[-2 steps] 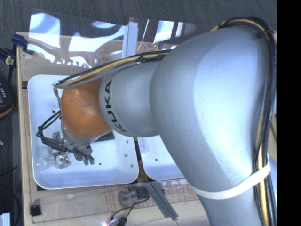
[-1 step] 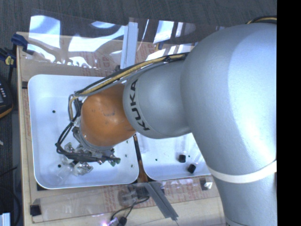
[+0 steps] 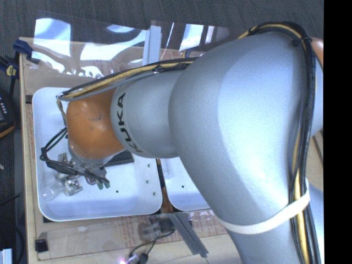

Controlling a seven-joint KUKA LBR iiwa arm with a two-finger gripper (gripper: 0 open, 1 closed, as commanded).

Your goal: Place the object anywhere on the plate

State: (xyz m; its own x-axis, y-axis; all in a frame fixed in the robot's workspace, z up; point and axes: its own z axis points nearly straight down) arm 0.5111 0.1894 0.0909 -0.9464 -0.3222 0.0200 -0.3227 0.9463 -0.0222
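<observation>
From my seat the arm (image 3: 236, 120) takes up most of the camera view, a big grey bulk coming in from the right and stretching across the bench (image 3: 88, 230) toward the left bin (image 3: 110, 202). Its orange band (image 3: 91, 125) hangs over the middle of that bin, and a bundle of yellow and black cable (image 3: 137, 73) runs along the arm's upper edge. Below the band the gripper (image 3: 77, 175) sits low over the left bin's floor, toward the near left part, with thin black wires looping out to its side. I cannot tell whether the gripper is spread or pressed together; it is a dark tangle of metal from this angle. Just beside it, on the white floor near the bin's front left corner, lies a small pale, glassy-looking object (image 3: 58, 188); whether it touches the gripper I cannot tell, and I see nothing clearly pinched. A strip of the right bin (image 3: 184, 199) shows under the arm, with a dark divider between the two bins. Behind the bins a clear sheet (image 3: 82, 48) catches bright blue-white reflections.
</observation>
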